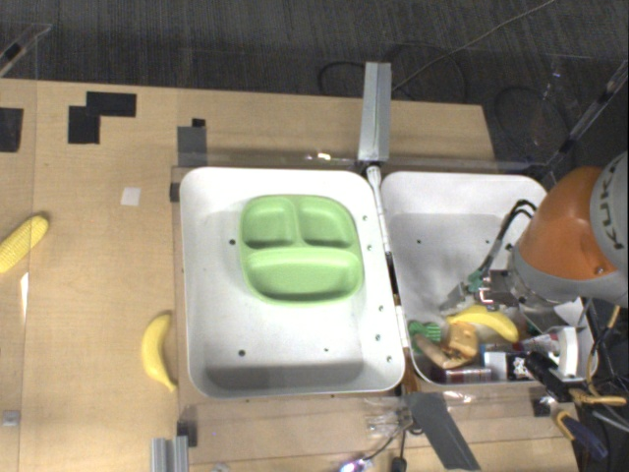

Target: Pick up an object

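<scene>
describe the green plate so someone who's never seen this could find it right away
Of the two white bins, take the left bin. The green divided plate lies flat near its middle, alone there. It has two small compartments and one long one, unlike the banana outside on the wooden bench.

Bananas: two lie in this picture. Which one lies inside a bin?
The banana in the right bin, among the clutter near its front edge below the arm. The other banana lies on the bench left of the left bin.
</scene>
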`<state>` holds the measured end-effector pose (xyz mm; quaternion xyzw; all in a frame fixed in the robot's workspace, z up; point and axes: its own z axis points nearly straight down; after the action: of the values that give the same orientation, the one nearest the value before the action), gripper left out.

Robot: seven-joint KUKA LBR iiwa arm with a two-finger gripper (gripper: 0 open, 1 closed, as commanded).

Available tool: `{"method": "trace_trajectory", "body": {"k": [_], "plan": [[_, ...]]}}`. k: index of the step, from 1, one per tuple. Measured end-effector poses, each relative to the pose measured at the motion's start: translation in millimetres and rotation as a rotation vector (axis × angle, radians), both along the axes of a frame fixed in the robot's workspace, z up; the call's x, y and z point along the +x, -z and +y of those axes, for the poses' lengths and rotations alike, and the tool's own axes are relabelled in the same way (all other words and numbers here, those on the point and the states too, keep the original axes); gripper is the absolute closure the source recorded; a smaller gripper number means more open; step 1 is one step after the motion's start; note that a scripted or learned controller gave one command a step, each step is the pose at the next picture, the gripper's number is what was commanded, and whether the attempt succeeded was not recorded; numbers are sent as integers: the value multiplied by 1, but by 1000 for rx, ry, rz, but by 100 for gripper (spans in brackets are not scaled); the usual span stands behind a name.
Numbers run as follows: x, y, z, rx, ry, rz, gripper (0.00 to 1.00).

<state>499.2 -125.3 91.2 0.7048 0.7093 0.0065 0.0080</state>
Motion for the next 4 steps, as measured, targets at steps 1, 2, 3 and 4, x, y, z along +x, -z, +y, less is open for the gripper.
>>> {"method": "trace_trajectory", "body": {"k": [1, 2, 3, 4], "plan": [[20, 0, 30, -7, -243, 1, 0], [94, 1, 29, -5, -261, 3, 0], [145, 2, 27, -4, -280, 8, 0], [140, 3, -49, -4, -223, 11, 0]]}}
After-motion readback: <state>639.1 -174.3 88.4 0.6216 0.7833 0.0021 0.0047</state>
